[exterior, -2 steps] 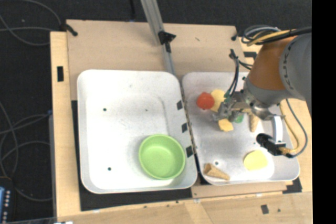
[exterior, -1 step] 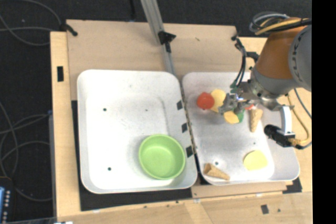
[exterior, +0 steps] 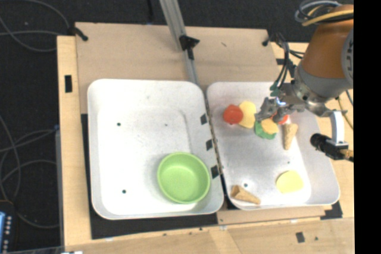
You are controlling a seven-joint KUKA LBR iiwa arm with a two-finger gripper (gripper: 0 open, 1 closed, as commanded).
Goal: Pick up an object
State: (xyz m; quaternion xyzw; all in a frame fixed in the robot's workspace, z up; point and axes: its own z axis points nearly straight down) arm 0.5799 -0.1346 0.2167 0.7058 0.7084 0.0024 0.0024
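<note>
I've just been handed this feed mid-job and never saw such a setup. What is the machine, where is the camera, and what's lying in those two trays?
One fixed camera looks down at a slant on a bench with two shallow white bins. The grey and orange robot arm reaches in from the right; its gripper hangs over a cluster in the right bin: a red ball, a yellow piece and a green and yellow piece. Nearby lie two cones and a yellow disc. The left bin holds a green bowl. Whether anything is gripped can't be told.

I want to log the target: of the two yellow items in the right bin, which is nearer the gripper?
The yellow blocky piece beside the red round toy, close to the gripper. The flat yellow disc lies apart, near the bin's front edge.
</note>
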